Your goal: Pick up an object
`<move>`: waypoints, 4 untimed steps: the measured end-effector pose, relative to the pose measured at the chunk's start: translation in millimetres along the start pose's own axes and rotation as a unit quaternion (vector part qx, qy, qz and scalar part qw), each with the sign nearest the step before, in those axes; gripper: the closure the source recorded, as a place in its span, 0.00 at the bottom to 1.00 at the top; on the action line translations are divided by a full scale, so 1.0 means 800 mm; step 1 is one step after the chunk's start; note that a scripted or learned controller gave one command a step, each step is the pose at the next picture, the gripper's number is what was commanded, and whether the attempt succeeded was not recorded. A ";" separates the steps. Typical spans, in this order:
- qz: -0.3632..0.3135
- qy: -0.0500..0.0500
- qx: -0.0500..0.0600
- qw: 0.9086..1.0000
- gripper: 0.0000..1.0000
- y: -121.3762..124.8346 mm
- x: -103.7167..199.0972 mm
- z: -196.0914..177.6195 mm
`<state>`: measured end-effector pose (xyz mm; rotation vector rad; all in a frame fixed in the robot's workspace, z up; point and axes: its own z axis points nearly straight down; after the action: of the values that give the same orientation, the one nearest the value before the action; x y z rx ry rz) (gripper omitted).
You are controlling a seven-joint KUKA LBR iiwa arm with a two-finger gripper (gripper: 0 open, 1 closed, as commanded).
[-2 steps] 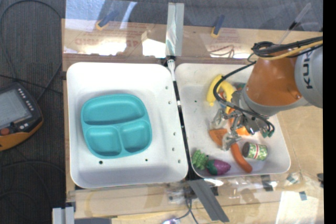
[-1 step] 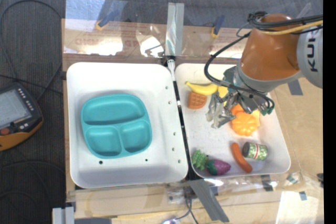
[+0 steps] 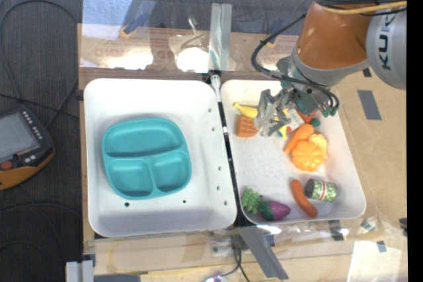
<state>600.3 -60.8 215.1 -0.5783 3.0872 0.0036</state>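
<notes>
The arm [image 3: 344, 23] reaches in from the right and hangs low over the back of the right bin [image 3: 344, 208], its gripper [image 3: 277, 112] set down among a huddle of toy food. Whether the fingers are wide, narrow or closed on anything cannot be told; the wrist and clutter mask them. Just beside the gripper lie a banana [image 3: 244, 110] and a waffle [image 3: 246, 127], with a carrot [image 3: 301, 135] and a pumpkin [image 3: 309, 154] to its right. Nearer the front rim sit a can [image 3: 322, 191], a sausage [image 3: 303, 198], broccoli [image 3: 251, 200] and an eggplant [image 3: 274, 210]. The left bin [image 3: 99, 208] holds a teal tray [image 3: 145, 156]. Judged from its position, the descent aims at the crowded back pieces, where neighbours may hinder a clean grasp.
</notes>
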 end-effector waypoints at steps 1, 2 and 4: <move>-0.006 0.000 0.000 1.000 1.00 0.034 -0.061 0.008; -0.034 -0.001 0.001 0.999 1.00 -0.048 -0.075 -0.077; -0.071 -0.001 0.000 0.997 1.00 -0.002 -0.092 0.040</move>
<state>669.6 -35.6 182.8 -0.7956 3.0359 0.0039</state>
